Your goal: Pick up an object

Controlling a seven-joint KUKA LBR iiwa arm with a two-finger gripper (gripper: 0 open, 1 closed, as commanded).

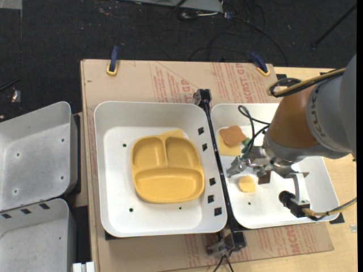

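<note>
Small yellow round piece (247,184) lying on the floor of the right bin (317,208), toward its left wall, just below the gripper (249,166) and not seen between its fingers. Opening of that gripper impossible to tell from this slant. Farther back in the same bin, a brown-topped toy sandwich (231,138) on a pale yellow slice. Grey arm with orange band (295,120) reaching in from the right. In the left bin (113,152), a yellow divided tray (167,169), lying flat near the middle.
</note>
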